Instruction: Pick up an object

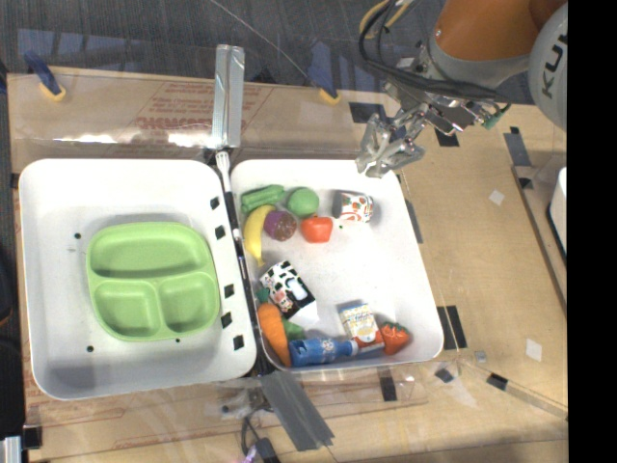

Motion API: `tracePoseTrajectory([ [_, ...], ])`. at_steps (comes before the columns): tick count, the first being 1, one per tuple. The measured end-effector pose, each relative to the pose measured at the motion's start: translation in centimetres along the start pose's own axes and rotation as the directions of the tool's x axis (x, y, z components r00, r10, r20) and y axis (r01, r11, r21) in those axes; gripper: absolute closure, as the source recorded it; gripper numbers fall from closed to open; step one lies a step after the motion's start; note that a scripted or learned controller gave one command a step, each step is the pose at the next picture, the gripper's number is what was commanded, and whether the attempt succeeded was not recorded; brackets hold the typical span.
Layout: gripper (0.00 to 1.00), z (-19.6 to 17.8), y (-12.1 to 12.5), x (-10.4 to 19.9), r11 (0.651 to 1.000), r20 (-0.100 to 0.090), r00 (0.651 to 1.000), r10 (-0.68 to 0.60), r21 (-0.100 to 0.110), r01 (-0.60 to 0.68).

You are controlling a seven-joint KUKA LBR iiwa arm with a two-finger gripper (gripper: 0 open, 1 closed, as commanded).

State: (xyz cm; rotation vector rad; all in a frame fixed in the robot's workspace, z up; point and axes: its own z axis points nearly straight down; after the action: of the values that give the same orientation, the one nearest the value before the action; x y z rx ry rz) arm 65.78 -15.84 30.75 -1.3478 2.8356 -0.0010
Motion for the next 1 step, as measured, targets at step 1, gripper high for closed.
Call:
tracePoseTrajectory([
  [1, 1.00, -0.47, 0.65, -0.74, 0.997, 0.002, 0.997, -0.081, 0.001, 0.081],
])
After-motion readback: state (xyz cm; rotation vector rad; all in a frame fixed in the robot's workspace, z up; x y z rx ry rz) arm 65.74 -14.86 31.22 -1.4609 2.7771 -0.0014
